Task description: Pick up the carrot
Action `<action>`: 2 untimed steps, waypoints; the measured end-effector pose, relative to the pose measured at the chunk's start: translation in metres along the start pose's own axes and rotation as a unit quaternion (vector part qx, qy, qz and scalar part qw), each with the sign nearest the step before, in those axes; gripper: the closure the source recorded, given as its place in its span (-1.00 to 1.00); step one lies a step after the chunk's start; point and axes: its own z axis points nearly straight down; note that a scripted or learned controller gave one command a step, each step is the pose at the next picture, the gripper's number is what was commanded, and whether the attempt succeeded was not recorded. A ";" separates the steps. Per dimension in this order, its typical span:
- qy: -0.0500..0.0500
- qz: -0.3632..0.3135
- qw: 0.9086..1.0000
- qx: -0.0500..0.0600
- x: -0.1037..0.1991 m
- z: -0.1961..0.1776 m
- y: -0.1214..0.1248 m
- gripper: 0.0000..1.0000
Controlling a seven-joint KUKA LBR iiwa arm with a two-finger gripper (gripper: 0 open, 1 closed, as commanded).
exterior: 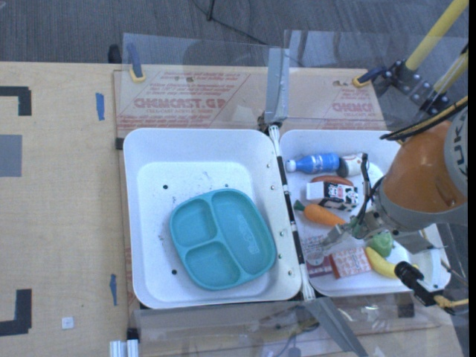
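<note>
Crowded right bin (294, 143): we cannot tell the gripper (349, 230) state; beside the carrot (324, 215), it might snag neighbouring clutter instead.

The wooden bench (59, 222) carries two shallow white bins side by side, the left bin (141, 199) touching the right bin (297, 143) along a shared edge at the picture's middle. Black tape marks (16, 101) lie on the bench toward 9 o'clock, with short blue tape strips (100, 105) just beside the left bin at about 10 and 8 o'clock.
</note>
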 end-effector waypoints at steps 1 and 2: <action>0.011 0.021 1.000 0.007 -0.042 0.028 0.071 -1.00; 0.016 -0.045 0.998 0.029 -0.045 0.031 0.120 -1.00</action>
